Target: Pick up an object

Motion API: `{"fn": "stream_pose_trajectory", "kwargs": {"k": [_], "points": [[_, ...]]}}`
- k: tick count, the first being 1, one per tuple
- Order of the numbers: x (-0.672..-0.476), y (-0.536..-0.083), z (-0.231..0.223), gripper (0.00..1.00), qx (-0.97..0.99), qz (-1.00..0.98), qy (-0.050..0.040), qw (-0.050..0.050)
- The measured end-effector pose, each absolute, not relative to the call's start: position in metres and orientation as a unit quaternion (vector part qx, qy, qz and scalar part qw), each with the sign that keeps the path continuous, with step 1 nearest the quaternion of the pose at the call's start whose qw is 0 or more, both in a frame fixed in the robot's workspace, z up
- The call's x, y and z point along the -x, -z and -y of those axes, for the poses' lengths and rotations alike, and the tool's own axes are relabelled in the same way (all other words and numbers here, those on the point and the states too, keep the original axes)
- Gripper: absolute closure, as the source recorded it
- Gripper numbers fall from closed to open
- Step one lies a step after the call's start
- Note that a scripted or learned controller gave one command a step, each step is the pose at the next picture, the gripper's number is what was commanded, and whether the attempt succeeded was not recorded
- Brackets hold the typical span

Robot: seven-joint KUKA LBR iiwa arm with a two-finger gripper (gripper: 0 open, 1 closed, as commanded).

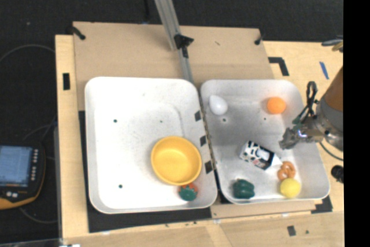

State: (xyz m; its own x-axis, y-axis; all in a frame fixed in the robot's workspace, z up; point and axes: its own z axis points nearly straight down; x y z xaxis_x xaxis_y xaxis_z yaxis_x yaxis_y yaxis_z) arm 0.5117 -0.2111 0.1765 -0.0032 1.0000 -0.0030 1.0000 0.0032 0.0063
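My gripper (pixel 291 139) hangs over the right side of the right bin (pixel 243 92), reaching in from the right edge. Just left of and below it lies a black-and-white patterned object (pixel 256 155). An orange ball (pixel 276 105) sits toward the bin's back, up and left of the gripper. In front of the gripper lie a small orange ring-shaped piece (pixel 285 170) and a yellow ball (pixel 290 187). A green object (pixel 243 188) rests at the front, and a white egg-shaped object (pixel 218 104) at the back left corner. Nothing shows between the gripper's tips.
The left bin (pixel 115 101) holds a yellow bowl (pixel 176 160) and a small teal and red item (pixel 188 192) at its front right corner. A slanted metal pole (pixel 167 8) rises behind the bins. A handheld pendant (pixel 17 173) lies off the bench at left.
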Motion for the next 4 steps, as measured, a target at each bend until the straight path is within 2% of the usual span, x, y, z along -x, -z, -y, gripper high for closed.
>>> {"fn": "stream_pose_trajectory", "kwargs": {"k": [2, 3, 4], "points": [[-0.51, -0.267, 0.215, 1.0, -0.706, -0.709, -0.0015, 0.004], [-0.514, -0.255, 0.158, 1.0, -0.705, -0.71, -0.0008, 0.001], [-0.508, -0.259, 0.104, 1.0, -0.704, -0.71, -0.0011, 0.0]]}}
